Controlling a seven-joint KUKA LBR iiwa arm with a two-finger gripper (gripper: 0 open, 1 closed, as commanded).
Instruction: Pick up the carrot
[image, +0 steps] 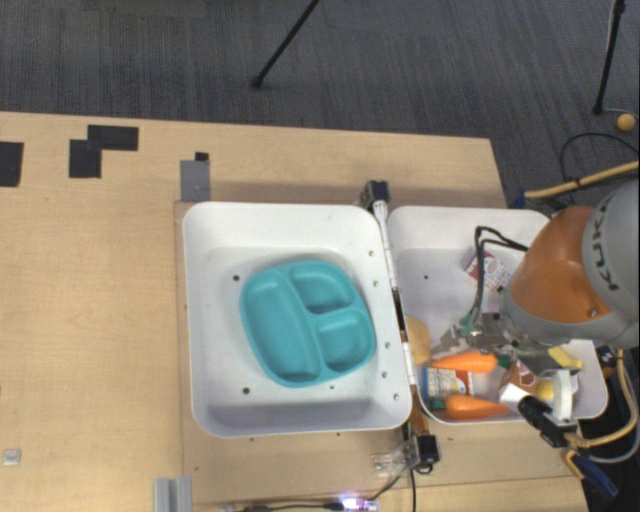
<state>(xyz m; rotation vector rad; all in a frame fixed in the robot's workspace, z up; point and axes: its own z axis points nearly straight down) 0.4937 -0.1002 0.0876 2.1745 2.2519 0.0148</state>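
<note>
- Grey robot arm with orange band (585, 265): dark capital letters run down the grey shell at the right edge of the view. "KU" is readable, a third letter is cut off by the edge. Looks like the start of the maker's name.
- Small white packet with red print (483, 268) in the right white plastic bin (430, 250): there are printed marks, too small to read.
- Small carton with an orange, white and green label (452, 383) in the same bin: label graphics visible, no legible word or number.
- Nothing else readable.
</note>
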